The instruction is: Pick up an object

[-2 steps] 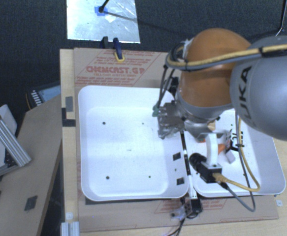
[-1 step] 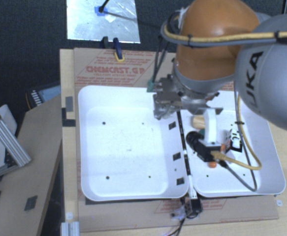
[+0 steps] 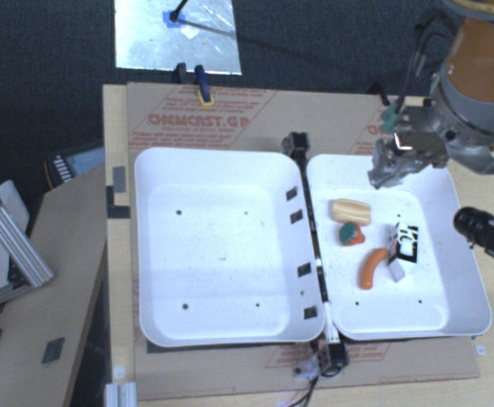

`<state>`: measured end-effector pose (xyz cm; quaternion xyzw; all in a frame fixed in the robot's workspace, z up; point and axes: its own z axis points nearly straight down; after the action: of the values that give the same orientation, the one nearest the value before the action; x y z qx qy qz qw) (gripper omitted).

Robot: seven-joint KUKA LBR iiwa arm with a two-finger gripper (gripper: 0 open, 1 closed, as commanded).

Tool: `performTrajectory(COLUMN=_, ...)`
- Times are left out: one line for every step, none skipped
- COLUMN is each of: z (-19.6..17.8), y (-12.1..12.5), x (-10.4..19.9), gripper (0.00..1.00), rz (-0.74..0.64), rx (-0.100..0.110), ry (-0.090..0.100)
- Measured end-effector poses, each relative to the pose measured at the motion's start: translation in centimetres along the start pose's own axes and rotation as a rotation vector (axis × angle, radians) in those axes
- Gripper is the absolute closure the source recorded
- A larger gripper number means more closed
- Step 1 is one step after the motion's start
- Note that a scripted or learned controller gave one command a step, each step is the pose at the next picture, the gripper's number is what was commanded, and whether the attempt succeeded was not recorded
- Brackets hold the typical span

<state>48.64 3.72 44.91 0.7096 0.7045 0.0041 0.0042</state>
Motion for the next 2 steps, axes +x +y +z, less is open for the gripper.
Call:
performTrajectory(z=2.9, y=4.8, x=5.8, gripper=1.00, rz=-0.014, rx=0.008, ry=0.001)
performTrajectory(z=10.7, y=-0.3, x=3.8, gripper=1.00, rz=-0.007, rx=0.018, ry=0.000)
